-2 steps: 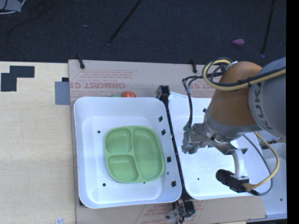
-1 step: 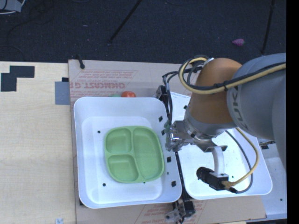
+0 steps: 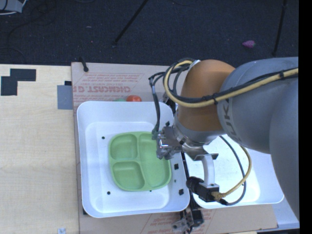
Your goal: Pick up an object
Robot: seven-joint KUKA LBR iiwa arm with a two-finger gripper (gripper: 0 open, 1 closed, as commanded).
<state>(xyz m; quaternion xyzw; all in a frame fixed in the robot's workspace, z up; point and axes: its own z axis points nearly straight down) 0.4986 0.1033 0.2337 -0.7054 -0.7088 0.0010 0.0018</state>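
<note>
A green divided plate (image 3: pixel 136 162) is lying flat in the left white bin (image 3: pixel 92 130), filling much of its floor in the lower middle of the frame. Its three compartments are facing up: two smaller ones toward the upper side and left, and a longer one running down its right side.

The grey arm (image 3: pixel 263 106), with its orange band (image 3: pixel 207 96), is reaching in from the right of the frame and is covering most of the right white bin (image 3: pixel 265 191). Its wrist is hanging over the wall where the two bins meet, and the metal end of the tool, the jaws (image 3: pixel 163 147), is sitting at the plate's right edge, over the upper part of the long compartment. Whether they are open, closed or touching the plate, I cannot tell, as the wrist is hiding them from above.

A small red object (image 3: pixel 133 99) is peeking out just beyond the left bin's far rim, on the cardboard sheet (image 3: pixel 105 84) lying under the bins on the tabletop (image 3: pixel 34 155).
</note>
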